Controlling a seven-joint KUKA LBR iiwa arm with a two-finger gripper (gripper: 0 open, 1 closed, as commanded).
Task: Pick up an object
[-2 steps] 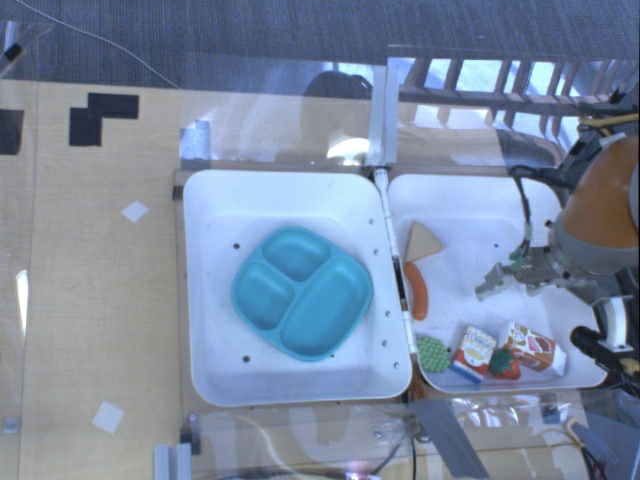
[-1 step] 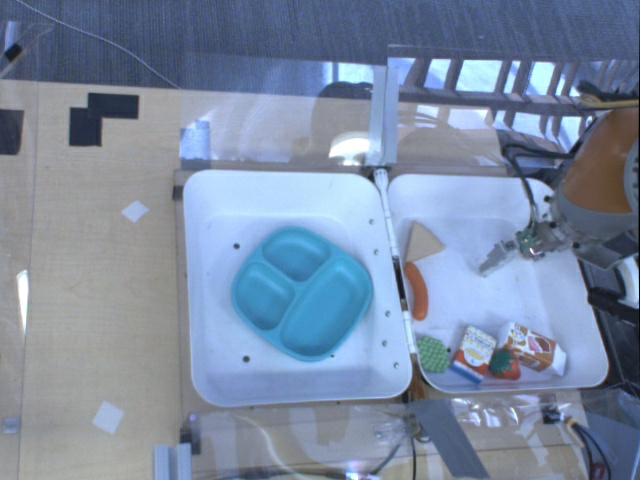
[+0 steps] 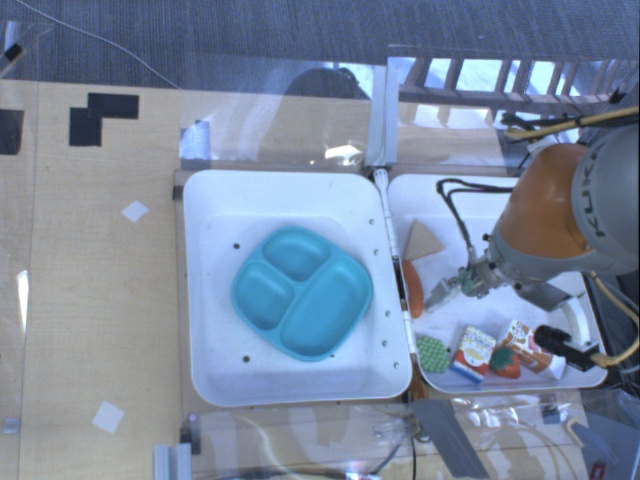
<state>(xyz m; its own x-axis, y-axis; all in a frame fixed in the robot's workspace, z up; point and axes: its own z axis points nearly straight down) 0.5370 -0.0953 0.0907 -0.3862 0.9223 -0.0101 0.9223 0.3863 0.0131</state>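
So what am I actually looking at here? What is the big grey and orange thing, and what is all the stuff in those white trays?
You are looking down at a slant from one fixed camera above a bench. The grey and orange thing is a robot arm reaching in from the right. At its tip is its hand, hanging low over the right bin; I cannot tell whether it grips anything. That bin holds small items: a tan wedge, an orange piece, a green spotted piece, a small colourful carton and other toy-like packages beside it. The left bin holds a blue divided plate. The arm's job is to pick something up.
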